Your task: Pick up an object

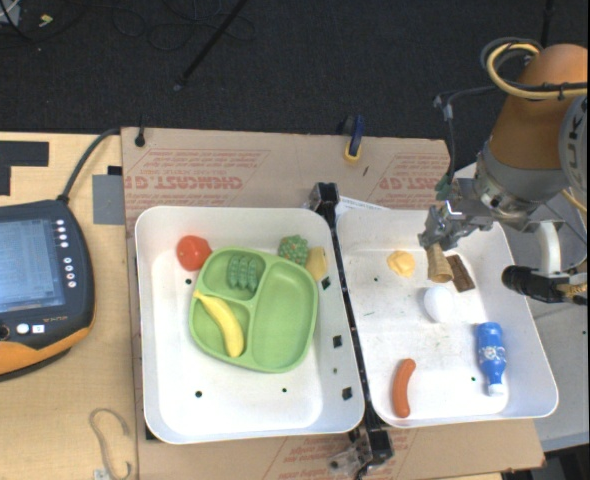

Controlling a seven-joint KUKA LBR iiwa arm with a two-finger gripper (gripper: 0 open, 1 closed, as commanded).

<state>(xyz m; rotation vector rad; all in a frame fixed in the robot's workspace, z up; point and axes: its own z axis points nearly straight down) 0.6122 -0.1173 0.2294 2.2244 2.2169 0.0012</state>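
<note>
My gripper (pixel 443 234) hangs over the far part of the right bin (pixel 535 388), reaching in from the right. Directly below it is a tan and brown object (pixel 445 266), touching or nearly touching the gripper's tip; whether it is held cannot be told. A white rounded object (pixel 439 303) lies just in front of that. A small yellow piece (pixel 402 263) sits to the left. A blue bottle (pixel 489 356) lies near the bin's right wall, and a red sausage (pixel 403 386) lies at the front.
The left bin (pixel 165 368) holds a green divided plate (pixel 275 318) with a banana (pixel 222 323) and a green item (pixel 243 270). A red tomato (pixel 193 252), a green cluster (pixel 294 248) and a yellow piece (pixel 318 262) lie beside it. A teach pendant (pixel 25 283) rests far left.
</note>
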